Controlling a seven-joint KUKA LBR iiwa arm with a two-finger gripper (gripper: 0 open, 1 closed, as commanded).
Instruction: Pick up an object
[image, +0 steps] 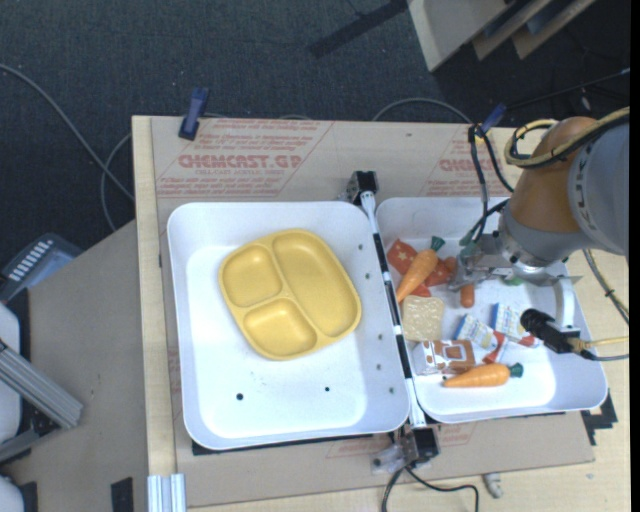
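The right bin (575, 385) holds several small food toys. An orange carrot (417, 274) lies at its left beside a red piece (402, 253). A tan cracker (422, 318) sits below them. A second carrot (480, 376) with a green end lies near the front wall. Small blue-and-white packets (470, 328) and a small orange piece (467, 295) lie in the middle. My gripper (478, 264) hangs low over the bin's upper middle, just right of the first carrot and above the orange piece. I see nothing held.
The left bin (200, 400) holds a yellow divided plate (290, 293). A brown-and-white piece (446, 352) lies left of the front carrot. The grey arm with its orange band (548, 195) covers the right bin's back right corner. Cables (490, 160) trail behind the bins.
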